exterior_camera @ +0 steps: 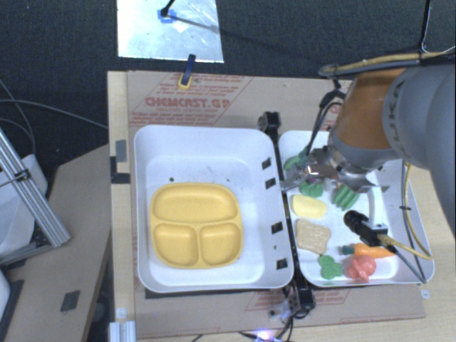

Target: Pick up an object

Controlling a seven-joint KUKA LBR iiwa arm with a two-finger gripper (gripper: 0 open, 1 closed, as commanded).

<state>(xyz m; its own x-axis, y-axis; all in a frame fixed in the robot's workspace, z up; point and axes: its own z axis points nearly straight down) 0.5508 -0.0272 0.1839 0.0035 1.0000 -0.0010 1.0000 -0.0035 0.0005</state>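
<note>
Gripper [313, 171] over right bin [406, 266] (grip unreadable), green toys [311, 188] crowding, yellow tray [195, 224] leftward

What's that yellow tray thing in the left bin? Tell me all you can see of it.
The yellow tray looks like a smooth plastic meal plate with rounded corners and three compartments: one wide one across the far side and two smaller ones side by side nearer the camera. It lies flat, right way up, on the floor of the left bin, toward the near left part. Its compartments hold nothing I can see, and the arm is not touching it.
</note>
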